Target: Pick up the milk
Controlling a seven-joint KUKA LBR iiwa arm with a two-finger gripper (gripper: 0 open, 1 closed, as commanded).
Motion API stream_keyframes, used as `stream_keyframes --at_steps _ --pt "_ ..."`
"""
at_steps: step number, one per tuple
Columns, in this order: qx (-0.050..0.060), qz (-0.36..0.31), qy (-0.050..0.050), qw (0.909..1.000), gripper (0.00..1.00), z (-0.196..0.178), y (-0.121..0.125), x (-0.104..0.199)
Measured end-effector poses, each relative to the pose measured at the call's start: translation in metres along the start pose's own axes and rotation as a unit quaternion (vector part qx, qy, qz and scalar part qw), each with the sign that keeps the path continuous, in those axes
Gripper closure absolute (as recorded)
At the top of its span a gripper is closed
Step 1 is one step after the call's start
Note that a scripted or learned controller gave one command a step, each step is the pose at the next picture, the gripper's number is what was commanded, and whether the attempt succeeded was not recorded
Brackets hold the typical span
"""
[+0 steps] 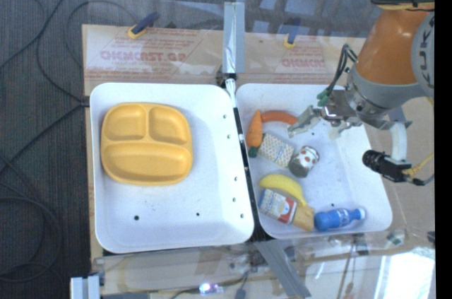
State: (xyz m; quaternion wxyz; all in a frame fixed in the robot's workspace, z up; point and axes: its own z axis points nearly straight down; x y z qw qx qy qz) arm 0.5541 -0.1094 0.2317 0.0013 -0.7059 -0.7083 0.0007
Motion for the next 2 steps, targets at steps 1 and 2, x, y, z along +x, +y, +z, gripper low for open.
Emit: stream_keyframes --at_steps 1,2 --pt "0.001 -0.002 0.000 1.0000 0.00 0.124 -0.042 -0.044" --pt "-0.002 -0.072 0.000 0.9974 0.00 0.091 -0.024 0.007"
